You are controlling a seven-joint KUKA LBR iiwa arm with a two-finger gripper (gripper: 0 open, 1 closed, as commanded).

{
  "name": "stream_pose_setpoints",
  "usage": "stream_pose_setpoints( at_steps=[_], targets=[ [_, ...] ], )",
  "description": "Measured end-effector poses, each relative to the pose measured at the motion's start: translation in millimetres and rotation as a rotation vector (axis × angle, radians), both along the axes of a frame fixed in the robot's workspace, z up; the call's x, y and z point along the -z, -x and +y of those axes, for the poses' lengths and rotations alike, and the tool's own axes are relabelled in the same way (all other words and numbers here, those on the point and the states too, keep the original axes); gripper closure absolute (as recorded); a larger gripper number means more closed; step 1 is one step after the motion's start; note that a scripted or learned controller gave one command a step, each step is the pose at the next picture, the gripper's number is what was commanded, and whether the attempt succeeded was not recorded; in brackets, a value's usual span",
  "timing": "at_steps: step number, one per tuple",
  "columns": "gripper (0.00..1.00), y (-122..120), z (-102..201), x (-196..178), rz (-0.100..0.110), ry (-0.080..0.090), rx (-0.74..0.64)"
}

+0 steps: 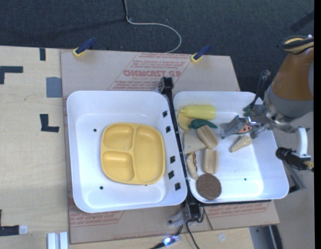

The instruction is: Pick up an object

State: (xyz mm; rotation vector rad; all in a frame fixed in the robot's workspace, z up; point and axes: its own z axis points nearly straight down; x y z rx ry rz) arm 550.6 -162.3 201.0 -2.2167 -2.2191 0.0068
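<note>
Pincer [234,127] hangs low in the right bin [264,188], fingers seemingly apart, beige wedge [241,143] at its five o'clock, likely lining up a grab; nothing held.

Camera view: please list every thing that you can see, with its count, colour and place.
bins: 2, white, side by side on the bench
tray: 1, yellow, three compartments, in the left bin
bottle: 1, yellow, top of the right bin
green piece: 1, just below the bottle
buns: 2, tan, middle of the right bin
disc: 1, brown, bottom of the right bin
wedge: 1, pale, right bin, below the end effector
clamps: 2, blue-yellow, on the cardboard's top edge
cable: 1, white, on the dark floor
arm: 1, grey-orange, right side
end effector: 1, over the right bin
</note>
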Motion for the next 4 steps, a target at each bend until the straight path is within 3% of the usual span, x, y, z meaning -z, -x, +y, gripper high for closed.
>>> stream_pose_setpoints(
  at_steps=[2, 3, 4],
  targets=[
    [0.0, -11.3, 1.7, 99.1, -0.004, 0.001, -0.001],
    [0.0, -15.3, 1.2, 112.2, -0.018, 0.007, -0.002],
    [1.0, -14.3, 2.6, 103.4, -0.014, 0.004, -0.003]
  ],
)
